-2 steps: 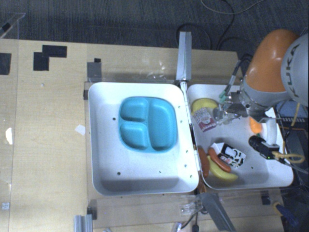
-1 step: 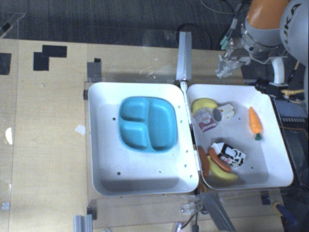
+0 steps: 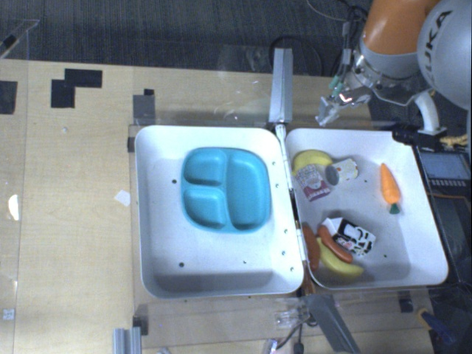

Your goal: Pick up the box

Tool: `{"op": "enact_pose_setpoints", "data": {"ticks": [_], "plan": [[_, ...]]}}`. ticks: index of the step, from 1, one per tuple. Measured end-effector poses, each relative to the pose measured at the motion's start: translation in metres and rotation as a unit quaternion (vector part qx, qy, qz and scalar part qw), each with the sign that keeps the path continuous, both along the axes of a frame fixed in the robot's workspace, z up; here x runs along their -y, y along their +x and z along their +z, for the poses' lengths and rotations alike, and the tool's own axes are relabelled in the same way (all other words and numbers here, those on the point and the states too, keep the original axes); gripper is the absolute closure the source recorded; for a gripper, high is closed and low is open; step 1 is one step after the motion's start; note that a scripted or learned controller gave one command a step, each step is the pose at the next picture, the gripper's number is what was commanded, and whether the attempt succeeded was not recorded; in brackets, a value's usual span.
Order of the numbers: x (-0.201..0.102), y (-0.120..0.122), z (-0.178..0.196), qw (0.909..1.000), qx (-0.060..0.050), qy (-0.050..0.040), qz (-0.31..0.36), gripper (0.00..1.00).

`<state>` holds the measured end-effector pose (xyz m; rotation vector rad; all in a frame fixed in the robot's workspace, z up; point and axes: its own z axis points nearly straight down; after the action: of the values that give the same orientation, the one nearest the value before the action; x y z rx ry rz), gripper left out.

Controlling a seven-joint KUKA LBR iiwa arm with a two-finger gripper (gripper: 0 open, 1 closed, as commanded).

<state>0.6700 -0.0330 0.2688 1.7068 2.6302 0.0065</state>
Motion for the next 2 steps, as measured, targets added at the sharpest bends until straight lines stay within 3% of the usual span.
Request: {"op": "enact_pose_setpoints", "data": {"ticks": [1,2], "plan": [[-0.071,0.000,-0.049,0.9978,0.000,0.0002,0.067,1.00],[-0.139,-0.038,-0.072,0.9906,-0.001,0.0002,0.137,1.00]]}}
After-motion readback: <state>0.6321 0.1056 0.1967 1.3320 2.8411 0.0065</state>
